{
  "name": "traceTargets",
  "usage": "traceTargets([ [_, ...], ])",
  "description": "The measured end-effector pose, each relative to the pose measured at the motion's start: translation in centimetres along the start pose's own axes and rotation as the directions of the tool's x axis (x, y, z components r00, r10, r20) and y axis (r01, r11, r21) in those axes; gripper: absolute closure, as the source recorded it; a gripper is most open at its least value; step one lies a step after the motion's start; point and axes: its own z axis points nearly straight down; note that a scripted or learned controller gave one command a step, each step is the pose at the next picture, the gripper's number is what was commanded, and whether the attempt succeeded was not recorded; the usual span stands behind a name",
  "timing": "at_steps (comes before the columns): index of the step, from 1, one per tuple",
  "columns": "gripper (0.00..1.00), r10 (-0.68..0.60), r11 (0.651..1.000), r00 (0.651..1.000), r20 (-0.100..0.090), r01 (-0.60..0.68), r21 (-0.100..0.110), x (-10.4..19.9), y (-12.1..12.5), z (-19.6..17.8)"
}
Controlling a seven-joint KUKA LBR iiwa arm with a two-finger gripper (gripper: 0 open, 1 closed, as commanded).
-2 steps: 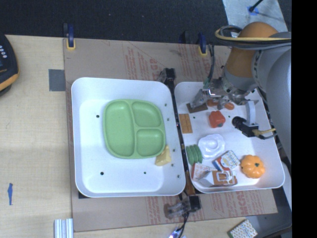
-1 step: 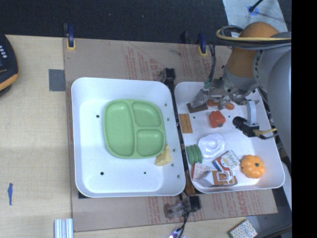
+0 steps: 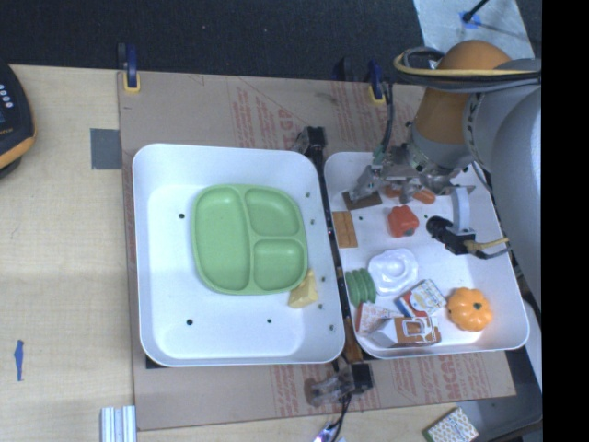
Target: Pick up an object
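White bin, left point(image 3: 147, 247): stood on the desk point(image 3: 64, 265), side by side with its twin, over a brown printed sheet point(image 3: 230, 99).
Green plate point(image 3: 248, 238): divided into three wells, lay flat near the middle of the left bin.
Yellow scrap point(image 3: 304, 290): rested against the plate's lower right corner, in the left bin.
White bin, right point(image 3: 492, 279): held all the loose small goods.
Red object point(image 3: 402, 220): lay in the upper half of the right bin, just below the tool and apart from the other goods.
Brown block point(image 3: 344, 229): flat, lay along the right bin's left wall.
White moulded piece point(image 3: 393, 270): lay near the bin's middle, below the red object.
Green ridged piece point(image 3: 360, 286): lay just left of the white piece.
Orange pumpkin point(image 3: 470, 308): sat upright toward the lower right corner.
Printed packets point(image 3: 414, 316): overlapped in a small heap between the green piece and the pumpkin.
Arm point(image 3: 460, 90): grey with an orange band, reached in from the right over the right bin's top edge.
Tool point(image 3: 402, 180): hung low over the upper part of the right bin; whether open or closed could not be told, and nothing could be seen gripped.
Blue clamps point(image 3: 132, 67): pinned the sheet's far edge.
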Motion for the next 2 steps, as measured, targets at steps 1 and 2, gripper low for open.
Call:
traceTargets([
  [1,0.00,0.005,1.000,1.000,0.001,-0.005,-0.001,-4.0,-0.1,-2.3],
  [2,0.00,0.003,1.000,1.000,-0.004,-0.003,0.014,-3.9,-9.9,0.5],
])
